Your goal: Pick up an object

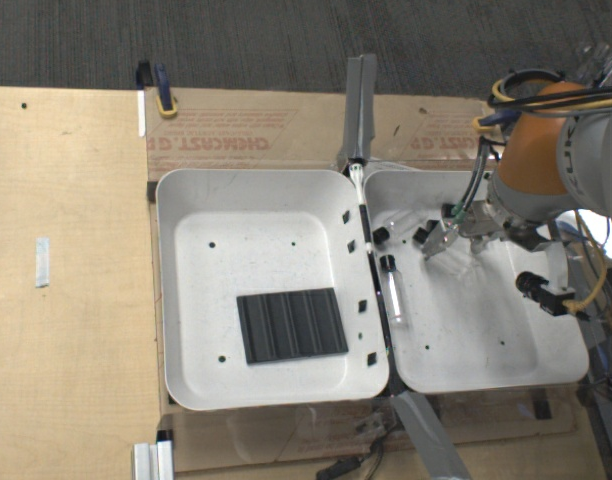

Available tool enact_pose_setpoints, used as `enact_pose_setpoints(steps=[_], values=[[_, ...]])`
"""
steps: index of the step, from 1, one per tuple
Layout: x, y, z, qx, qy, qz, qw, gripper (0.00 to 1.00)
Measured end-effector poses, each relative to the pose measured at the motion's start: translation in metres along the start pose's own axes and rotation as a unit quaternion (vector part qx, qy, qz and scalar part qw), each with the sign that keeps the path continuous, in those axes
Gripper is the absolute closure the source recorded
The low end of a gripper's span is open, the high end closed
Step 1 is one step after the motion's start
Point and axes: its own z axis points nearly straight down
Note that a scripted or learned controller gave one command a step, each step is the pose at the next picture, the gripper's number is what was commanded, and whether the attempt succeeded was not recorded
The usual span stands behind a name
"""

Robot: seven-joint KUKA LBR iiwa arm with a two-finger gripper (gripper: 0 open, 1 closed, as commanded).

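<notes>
- Gripper [448,242] sits low in the right bin [506,363], upper-left part; jaw state: cannot tell (blurred, tangled with cables).
- Only clear pickable object: dark ribbed block [291,325], flat in the left bin [186,268], lower middle, well apart from the gripper.
- To do it well: probably lift clear, cross the divider, come straight down, jaws across the block's short side.

Both bins white: left bin [186,208], right bin [506,353], each with small dark dots on the floor. Mat [291,325] in the left bin is dark grey, ribbed in lengthwise stripes. Table [66,218] is pale tan wood. Cardboard [246,138] behind the bins is brown with red print. Arm [561,148] is grey with an orange band. Floor [286,18] is dark grey carpet.
</notes>
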Motion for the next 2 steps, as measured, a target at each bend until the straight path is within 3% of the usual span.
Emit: enact_pose_setpoints(steps=[1, 2], values=[[-0.001, -0.001, -0.008, 0.001, 0.000, 0.001, 1.0000, 1.00], [0.043, 0.045, -0.110, 0.000, -0.001, 0.065, 0.9979, 1.00]])
